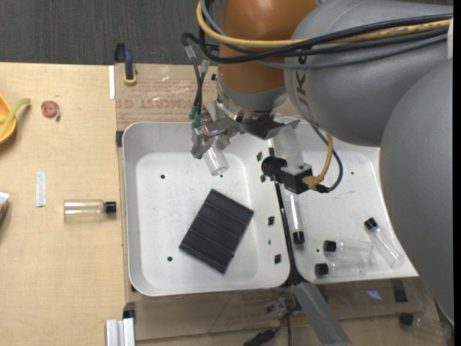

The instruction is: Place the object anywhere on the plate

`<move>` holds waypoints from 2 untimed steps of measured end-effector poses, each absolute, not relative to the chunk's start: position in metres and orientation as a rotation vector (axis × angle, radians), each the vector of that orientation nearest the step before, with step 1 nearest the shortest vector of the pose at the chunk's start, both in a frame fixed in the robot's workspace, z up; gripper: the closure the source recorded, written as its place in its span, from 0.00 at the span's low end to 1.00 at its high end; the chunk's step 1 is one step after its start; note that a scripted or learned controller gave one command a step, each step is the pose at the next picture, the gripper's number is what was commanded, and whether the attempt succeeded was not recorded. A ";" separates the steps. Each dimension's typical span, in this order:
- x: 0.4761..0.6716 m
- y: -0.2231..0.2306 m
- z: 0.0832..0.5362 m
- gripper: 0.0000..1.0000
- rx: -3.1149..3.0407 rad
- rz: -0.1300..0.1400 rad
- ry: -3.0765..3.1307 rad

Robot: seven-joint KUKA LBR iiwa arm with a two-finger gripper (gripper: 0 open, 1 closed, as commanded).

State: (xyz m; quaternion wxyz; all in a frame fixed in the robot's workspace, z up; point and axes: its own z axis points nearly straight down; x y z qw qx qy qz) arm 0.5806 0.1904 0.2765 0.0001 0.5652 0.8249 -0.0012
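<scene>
Gripper (209, 150) hangs over the left bin (144, 265), grip unclear, a clear vial (215, 163) at its tip, above the dark plate (217, 231)

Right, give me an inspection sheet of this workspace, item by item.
Surface: two white bins side by side on a wooden bench.
Job's things: dark ribbed plate lies flat in the left bin; a clear vial sits at the gripper tip, beyond the plate and not on it.
Clutter: black-capped vials in the right bin; on the bench, a capped vial, a white strip and a pink disc.
Grippers: gripper over the left bin; grasp cannot be told.
Cables: yellow and black cables loop round the arm's orange band.
Surroundings: dark floor behind the bench; blue clamp at its edge.
</scene>
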 end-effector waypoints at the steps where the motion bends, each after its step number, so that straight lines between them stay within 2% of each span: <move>1: 0.502 0.203 0.142 1.00 1.978 -0.009 2.443; 2: 0.588 0.136 0.172 1.00 2.020 -0.005 2.406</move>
